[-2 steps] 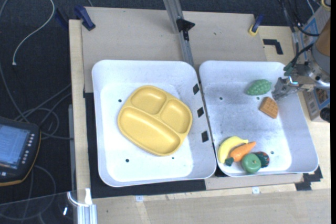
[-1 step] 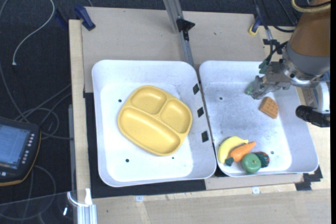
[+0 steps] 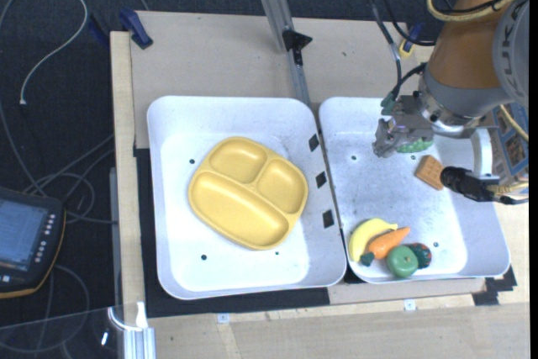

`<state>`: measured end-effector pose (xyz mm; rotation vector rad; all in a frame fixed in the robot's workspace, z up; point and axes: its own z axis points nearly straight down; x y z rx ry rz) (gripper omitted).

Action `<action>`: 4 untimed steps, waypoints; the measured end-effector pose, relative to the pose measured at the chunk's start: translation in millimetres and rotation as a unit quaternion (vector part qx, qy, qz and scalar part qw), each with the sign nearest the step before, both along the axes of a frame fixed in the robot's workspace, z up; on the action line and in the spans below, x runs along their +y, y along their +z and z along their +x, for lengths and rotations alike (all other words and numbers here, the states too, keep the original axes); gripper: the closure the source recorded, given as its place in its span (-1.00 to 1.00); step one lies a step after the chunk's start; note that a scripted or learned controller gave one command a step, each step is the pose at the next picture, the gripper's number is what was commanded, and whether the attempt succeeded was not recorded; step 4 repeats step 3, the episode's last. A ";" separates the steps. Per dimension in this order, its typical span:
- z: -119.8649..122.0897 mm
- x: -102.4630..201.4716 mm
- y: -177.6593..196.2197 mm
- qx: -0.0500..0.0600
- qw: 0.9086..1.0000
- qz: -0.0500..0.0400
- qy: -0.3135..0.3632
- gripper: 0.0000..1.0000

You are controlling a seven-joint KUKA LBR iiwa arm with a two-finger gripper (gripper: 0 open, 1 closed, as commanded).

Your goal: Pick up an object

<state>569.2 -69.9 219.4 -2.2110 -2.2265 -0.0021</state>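
Two white bins sit on the desk [image 3: 126,181]; from above, my hand [image 3: 393,139] hangs low in the right bin [image 3: 370,189], over something green [image 3: 414,143]. Whether it is clenched I cannot tell. I judge I am reaching to grasp; next comes a clean lift. Banana [image 3: 368,233], carrot [image 3: 388,241] and cracker [image 3: 429,172] lie apart.

Two glossy white plastic bins [image 3: 168,181] on a pale tan wooden bench [image 3: 210,38].
The left bin holds a yellow three-compartment plate [image 3: 248,192]; the right holds a yellow banana [image 3: 368,234], orange carrot [image 3: 388,242], green round fruit [image 3: 403,261] and tan cracker [image 3: 429,172].
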 end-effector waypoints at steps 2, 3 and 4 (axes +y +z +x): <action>48.5 110.5 4.9 -0.002 1.000 -0.001 0.000 1.00; 56.7 154.1 6.5 -0.002 1.000 -0.001 0.000 1.00; 56.7 154.1 6.5 -0.002 1.000 -0.001 0.000 1.00</action>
